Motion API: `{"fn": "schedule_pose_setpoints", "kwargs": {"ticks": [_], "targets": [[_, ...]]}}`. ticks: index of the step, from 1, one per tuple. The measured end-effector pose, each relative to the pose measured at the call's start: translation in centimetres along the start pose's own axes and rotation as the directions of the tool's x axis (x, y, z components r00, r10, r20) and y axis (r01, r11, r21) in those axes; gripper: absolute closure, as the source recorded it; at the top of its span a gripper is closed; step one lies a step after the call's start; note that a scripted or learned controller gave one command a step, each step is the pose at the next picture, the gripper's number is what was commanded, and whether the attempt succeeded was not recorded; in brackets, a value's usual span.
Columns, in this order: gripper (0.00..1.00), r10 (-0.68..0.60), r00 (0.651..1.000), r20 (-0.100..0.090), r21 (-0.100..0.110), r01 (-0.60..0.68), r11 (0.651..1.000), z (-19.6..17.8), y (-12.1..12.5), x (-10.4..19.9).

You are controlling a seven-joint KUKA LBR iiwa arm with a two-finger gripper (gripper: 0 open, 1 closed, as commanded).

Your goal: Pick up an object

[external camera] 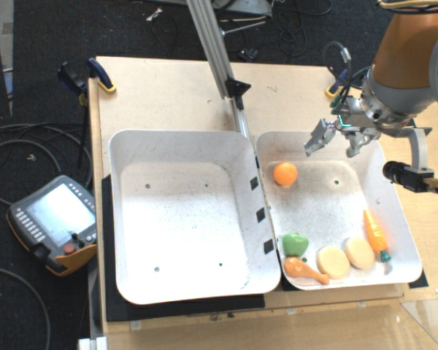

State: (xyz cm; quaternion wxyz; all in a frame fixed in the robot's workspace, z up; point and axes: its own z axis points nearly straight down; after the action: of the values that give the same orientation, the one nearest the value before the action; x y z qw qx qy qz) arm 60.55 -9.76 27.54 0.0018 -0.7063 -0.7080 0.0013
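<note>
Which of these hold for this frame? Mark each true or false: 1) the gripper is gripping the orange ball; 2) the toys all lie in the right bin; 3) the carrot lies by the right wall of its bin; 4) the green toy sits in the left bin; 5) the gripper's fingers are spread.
1) False. The gripper is above the far end of the right bin, nothing between its fingers; the orange ball lies apart on the bin floor.
2) True.
3) True. The carrot lies along that wall.
4) False. The green toy is in the right bin, near the left bin.
5) True.
</note>
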Motion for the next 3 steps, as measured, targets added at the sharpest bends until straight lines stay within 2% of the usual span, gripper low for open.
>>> {"fn": "schedule_pose_setpoints", "kwargs": {"ticks": [1,3], "targets": [[0.0,0.001,1.0,0.001,-0.004,-0.001,1.0,-0.2,0.1,0.0],[0.0,0.005,1.0,0.0,0.003,-0.005,1.0,12.2,-1.1,-0.5]]}}
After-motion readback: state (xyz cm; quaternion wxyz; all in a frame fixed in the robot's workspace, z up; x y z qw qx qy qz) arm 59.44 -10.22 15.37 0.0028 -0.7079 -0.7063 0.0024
